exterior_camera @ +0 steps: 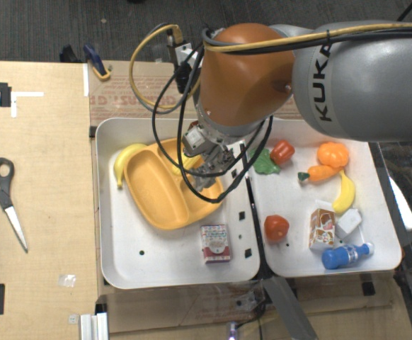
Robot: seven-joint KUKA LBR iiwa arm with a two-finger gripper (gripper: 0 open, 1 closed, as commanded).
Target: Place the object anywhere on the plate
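Observation:
A yellow-orange plate (156,190) lies tilted in the left bin (121,261). A yellow banana (124,159) curves along the plate's far-left rim, touching it. My gripper (206,170) hangs over the plate's right rim, under the orange wrist band, with cables looping around it. The wrist hides much of it, and I cannot make out anything held. A small pink-and-white carton (215,244) lies on the bin floor just in front of the plate.
The right bin (383,261) holds a red pepper (282,151), a green piece (265,163), an orange (333,153), a carrot (319,173), a second banana (344,193), a tomato (277,227), a brown carton (322,229) and a blue bottle (346,255). Scissors (4,197) lie on the bench at left.

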